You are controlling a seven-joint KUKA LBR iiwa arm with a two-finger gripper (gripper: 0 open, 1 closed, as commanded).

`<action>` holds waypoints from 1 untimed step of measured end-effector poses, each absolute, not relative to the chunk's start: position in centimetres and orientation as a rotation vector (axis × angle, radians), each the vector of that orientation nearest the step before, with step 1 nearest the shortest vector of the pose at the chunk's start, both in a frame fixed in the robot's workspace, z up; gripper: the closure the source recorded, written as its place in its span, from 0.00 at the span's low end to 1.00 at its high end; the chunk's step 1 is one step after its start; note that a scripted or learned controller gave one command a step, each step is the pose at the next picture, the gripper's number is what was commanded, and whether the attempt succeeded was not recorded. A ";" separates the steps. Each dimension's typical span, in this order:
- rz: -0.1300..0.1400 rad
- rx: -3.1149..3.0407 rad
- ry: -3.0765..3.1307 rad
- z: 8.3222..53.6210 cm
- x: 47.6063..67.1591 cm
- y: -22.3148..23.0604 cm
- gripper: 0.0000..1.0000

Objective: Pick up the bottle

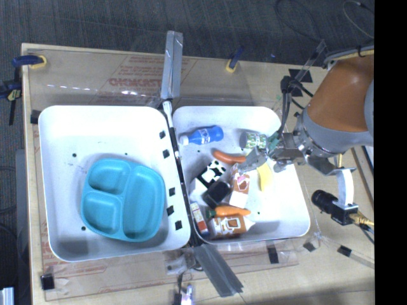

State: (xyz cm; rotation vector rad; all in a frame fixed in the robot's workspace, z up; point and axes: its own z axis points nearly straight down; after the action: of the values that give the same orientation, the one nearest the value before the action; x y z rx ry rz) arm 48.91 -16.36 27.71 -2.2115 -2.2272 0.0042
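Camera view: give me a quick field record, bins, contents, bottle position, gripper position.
left bin: holds a teal divided tray
right bin: holds a clutter of small items
bottle: blue, lying on its side at the far left of the right bin, apart from the pile
other items: orange sausage-shaped toy, carrot toy, small can
gripper: over the right bin, right of the bottle, not touching it
bottle status: not picked up

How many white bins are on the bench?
2. The left bin holds a blue divided tray. The right bin holds a pile of small things, among them the blue bottle.
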 end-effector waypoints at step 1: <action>0.007 -2.284 -2.152 23.4 58.7 -16.4 0.00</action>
State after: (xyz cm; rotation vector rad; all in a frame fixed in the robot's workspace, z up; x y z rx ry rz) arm 58.75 -16.41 23.40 -2.2841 -2.1525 0.0066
